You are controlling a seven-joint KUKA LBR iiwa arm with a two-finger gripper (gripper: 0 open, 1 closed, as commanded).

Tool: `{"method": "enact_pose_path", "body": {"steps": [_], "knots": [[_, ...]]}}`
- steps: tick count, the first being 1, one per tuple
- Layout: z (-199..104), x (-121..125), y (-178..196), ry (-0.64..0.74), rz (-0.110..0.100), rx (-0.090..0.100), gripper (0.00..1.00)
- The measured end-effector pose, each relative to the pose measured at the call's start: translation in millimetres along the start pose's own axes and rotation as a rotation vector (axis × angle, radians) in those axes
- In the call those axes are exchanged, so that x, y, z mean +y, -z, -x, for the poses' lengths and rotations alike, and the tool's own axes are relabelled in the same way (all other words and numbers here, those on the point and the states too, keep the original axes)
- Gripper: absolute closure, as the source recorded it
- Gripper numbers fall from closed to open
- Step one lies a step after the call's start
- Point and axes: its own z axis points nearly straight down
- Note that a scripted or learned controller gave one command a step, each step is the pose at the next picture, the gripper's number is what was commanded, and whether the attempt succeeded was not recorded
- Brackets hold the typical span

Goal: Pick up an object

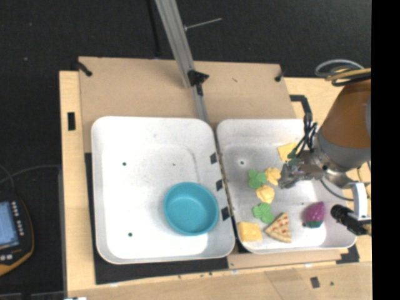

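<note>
Tan bench (137,86) on dark floor, bearing 2 white bins. Left bin (125,142): 1 blue bowl (190,207) near its right wall. Right bin (250,136): green pieces (256,180), yellow pieces (265,194), pizza slice (279,227), purple toy (314,214). Gripper (286,179) low beside yellow pieces; opening impossible to tell.

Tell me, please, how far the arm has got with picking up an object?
Done: the gripper is down in the right bin, beside a yellow piece. In hand: nothing visibly lifted. The purple toy, pizza slice and green pieces lie on the bin floor. Left: a grasp and lift.
</note>
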Motion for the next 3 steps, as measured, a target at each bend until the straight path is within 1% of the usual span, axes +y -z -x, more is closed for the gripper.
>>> {"method": "enact_pose_path", "body": {"steps": [1,2,3], "knots": [[-5,0,43,0.0,0.0,0.0,1.0],[-63,15,42,0.0,-0.001,0.001,1.0],[-114,23,34,0.003,-0.003,0.002,1.0]]}}
